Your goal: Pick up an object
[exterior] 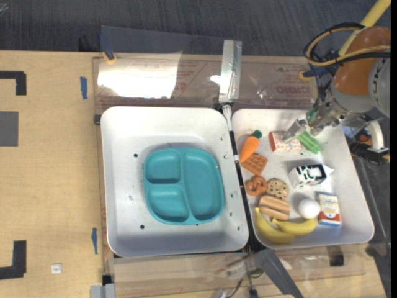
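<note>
The right bin [360,185] holds several toy foods: a carrot [249,145], a waffle [254,164], a pretzel [255,185], a cookie [276,188], a hot dog [274,206], a banana [284,228], an egg [307,208], a small milk carton [328,208], a black-and-white piece [308,174], a red-and-white box [285,143] and a green piece [309,143]. My gripper [317,120] hangs over the bin's far right part, just above the green piece and the box. Nothing shows between its fingers.
The left bin [118,166] holds a teal divided plate [184,185]. A clear plastic sheet [161,73] and a metal upright [231,70] stand behind the bins. Cables [325,42] loop above the arm at the far right.
</note>
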`<state>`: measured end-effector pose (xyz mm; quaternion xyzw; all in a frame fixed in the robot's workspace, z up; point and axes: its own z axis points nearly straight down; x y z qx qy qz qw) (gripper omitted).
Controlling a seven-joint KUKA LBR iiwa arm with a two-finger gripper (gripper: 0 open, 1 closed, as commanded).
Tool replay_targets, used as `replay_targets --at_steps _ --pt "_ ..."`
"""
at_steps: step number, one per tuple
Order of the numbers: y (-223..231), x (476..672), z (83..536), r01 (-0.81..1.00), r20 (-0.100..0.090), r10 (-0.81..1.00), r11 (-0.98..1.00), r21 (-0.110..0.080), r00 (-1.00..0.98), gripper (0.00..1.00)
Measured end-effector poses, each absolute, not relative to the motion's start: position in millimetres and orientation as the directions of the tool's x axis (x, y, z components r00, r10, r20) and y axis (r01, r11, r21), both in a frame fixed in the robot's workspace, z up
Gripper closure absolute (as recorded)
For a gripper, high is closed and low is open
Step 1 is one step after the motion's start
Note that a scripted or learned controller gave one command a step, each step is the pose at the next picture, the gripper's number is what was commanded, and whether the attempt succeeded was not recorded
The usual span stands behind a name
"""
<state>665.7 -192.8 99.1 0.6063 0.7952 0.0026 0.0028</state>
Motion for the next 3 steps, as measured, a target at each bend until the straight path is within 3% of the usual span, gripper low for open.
replay_targets --at_steps 1,2,3 --pt "-201.1 676.2 97.2 0.999 0.03 0.999 -0.039 0.001 0.039 0.0" --pt "-116.7 673.0 96.3 0.987 0.005 0.987 -0.161 0.017 0.161 0.0" --pt "-160.7 673.8 96.9 0.999 -0.001 0.999 -0.035 0.024 0.035 0.0"
